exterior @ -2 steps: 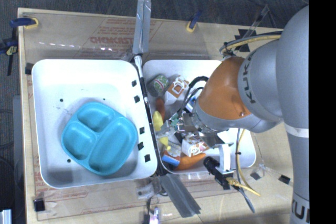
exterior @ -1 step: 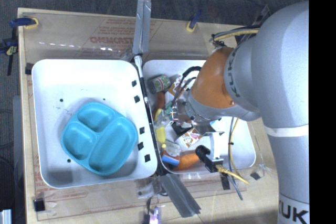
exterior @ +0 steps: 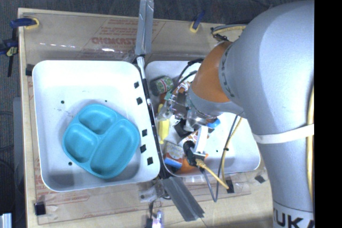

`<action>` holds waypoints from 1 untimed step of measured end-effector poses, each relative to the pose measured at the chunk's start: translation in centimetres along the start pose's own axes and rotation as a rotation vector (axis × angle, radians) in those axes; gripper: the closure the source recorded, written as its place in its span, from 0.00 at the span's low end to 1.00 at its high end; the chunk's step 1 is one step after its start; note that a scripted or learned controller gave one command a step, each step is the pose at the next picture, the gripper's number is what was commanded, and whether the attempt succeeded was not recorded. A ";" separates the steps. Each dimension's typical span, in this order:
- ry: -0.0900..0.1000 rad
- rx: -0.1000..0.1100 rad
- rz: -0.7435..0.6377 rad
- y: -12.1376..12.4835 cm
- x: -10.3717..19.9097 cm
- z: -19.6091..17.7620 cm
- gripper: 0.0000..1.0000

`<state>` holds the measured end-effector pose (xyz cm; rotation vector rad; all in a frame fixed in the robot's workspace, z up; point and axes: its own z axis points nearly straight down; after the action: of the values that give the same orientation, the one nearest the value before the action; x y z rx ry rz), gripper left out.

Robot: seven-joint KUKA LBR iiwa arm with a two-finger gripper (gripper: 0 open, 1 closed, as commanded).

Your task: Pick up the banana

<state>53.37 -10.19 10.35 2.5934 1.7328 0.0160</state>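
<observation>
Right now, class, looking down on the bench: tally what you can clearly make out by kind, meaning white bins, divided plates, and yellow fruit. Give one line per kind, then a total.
Shallow white plastic bins: 2, the left one and the right one
Blue three-section plastic plate: 1
Yellow banana, partly hidden beside the gripper: 1
Total: 4

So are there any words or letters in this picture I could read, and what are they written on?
"UKA" in white letters, cut off by the picture's edge, on the base of the grey arm.
Red print on the bench behind the bins: too faint and blurred to read.
Label on the small can in the right bin: too small to read.
</observation>
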 end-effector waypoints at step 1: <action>0.007 0.012 -0.164 1.0 -5.5 -0.6 0.00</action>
<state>52.12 -15.64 11.03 2.4531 1.9483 0.0118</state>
